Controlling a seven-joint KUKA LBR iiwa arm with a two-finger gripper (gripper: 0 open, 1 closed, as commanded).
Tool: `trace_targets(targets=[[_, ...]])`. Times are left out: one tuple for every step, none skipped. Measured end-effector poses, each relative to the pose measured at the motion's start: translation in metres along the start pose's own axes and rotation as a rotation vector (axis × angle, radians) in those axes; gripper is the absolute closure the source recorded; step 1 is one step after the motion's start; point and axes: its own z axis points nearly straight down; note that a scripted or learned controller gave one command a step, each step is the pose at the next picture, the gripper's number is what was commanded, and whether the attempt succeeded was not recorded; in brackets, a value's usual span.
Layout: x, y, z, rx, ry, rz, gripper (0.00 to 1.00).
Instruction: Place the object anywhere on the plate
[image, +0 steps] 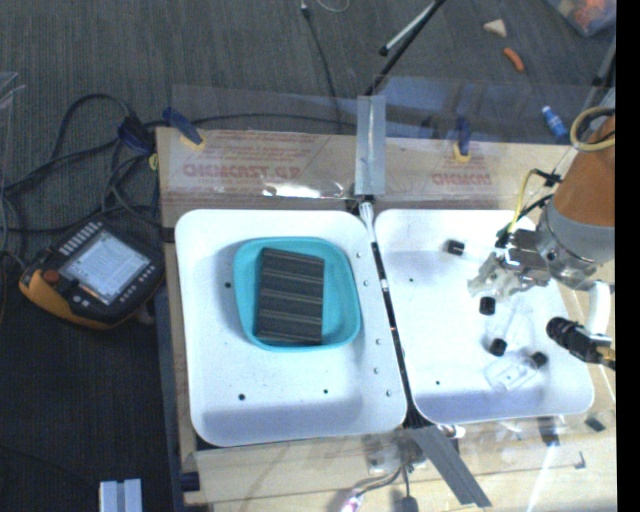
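A dark grey ribbed block (291, 295) lies flat in the middle of the turquoise plate (246, 262), which sits in the left bin (210, 400). My gripper (500, 288) hangs over the right bin (440, 380), in its right half, well away from the plate and the block. Nothing visible is held by it. The grey arm with its orange band (590, 185) comes in from the right edge.
Small black pieces (455, 246) and a clear plastic bit (510, 375) lie in the right bin. A raised seam (385, 300) divides the two bins. A teach pendant (95, 272) and cables lie on the floor to the left.
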Motion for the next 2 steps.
trace_targets(targets=[[0.000,0.000,0.000,0.000,0.000,0.000,0.00],[-0.022,0.009,-0.119,-0.002,-0.002,-0.054,0.00]])
